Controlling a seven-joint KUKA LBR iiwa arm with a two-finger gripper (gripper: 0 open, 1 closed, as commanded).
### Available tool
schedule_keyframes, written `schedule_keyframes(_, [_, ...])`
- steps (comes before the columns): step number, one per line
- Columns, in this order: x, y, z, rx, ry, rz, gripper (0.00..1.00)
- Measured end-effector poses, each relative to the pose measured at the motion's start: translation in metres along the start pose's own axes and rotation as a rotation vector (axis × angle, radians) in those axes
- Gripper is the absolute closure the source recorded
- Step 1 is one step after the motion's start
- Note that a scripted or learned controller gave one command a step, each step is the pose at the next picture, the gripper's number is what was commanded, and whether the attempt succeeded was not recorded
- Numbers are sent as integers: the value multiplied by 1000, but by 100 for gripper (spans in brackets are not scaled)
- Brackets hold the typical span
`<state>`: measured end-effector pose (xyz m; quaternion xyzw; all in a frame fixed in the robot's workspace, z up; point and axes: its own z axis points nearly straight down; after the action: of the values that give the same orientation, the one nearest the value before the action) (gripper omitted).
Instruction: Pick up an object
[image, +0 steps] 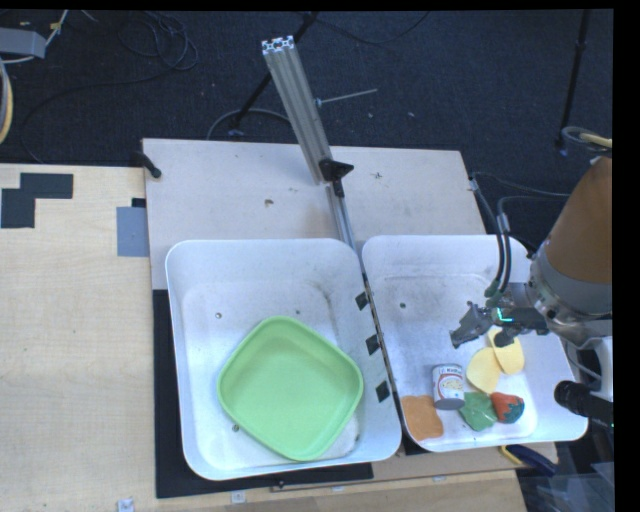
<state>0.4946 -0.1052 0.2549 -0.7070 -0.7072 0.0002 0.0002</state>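
Note:
My gripper (478, 328) hangs over the right bin (430, 270), toward its right side, just above a cluster of small objects. Its dark fingers spread apart and nothing sits between them. Right below it lie two yellow pieces (494, 364). A small can with a white label (449, 384) stands to their lower left. A green toy (478, 411) and a red strawberry-like toy (508, 407) rest near the front wall. An orange flat piece (422, 417) lies at the front left corner of that bin.
The left bin (200, 290) holds a light green square plate (290, 388). A metal rail (305, 110) slants up from between the bins. The arm's orange band (590, 225) rises at the right edge.

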Motion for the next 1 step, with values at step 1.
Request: schedule_keyframes(1, [0, 0, 0, 0, 0, 0, 0])
